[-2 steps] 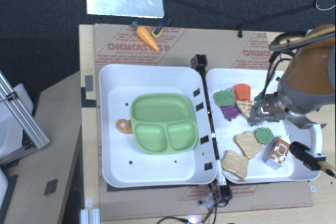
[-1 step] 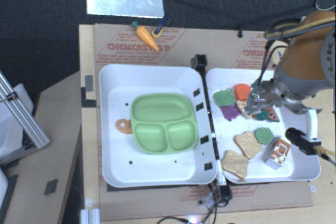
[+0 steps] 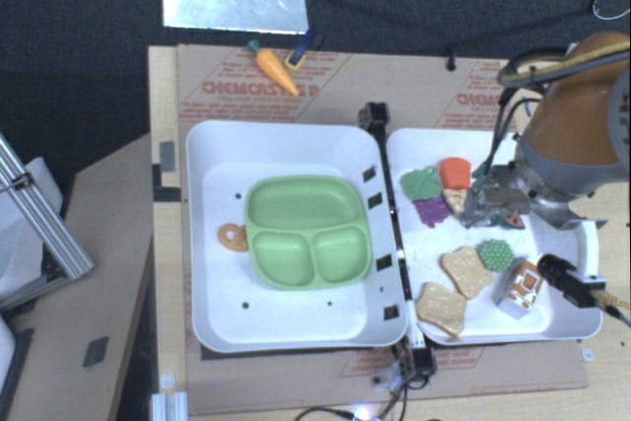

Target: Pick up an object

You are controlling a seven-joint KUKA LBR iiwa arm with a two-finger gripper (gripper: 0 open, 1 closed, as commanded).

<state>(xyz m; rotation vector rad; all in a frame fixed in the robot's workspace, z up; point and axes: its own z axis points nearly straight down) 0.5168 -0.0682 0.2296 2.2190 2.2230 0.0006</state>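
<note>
In the right bin [image 3: 590, 256] the gripper [image 3: 485, 212] hangs low with its fingers just right of the purple toy [image 3: 431, 210] and near the orange block [image 3: 455, 173], gripping nothing I can see, their spread unclear.

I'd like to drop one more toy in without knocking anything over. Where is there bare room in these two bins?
Most room is in the left bin: the white floor behind and in front of the green divided plate; a small pretzel sits to its left. The right bin is crowded with toy food and the gripper; bare floor remains along its far edge.
</note>
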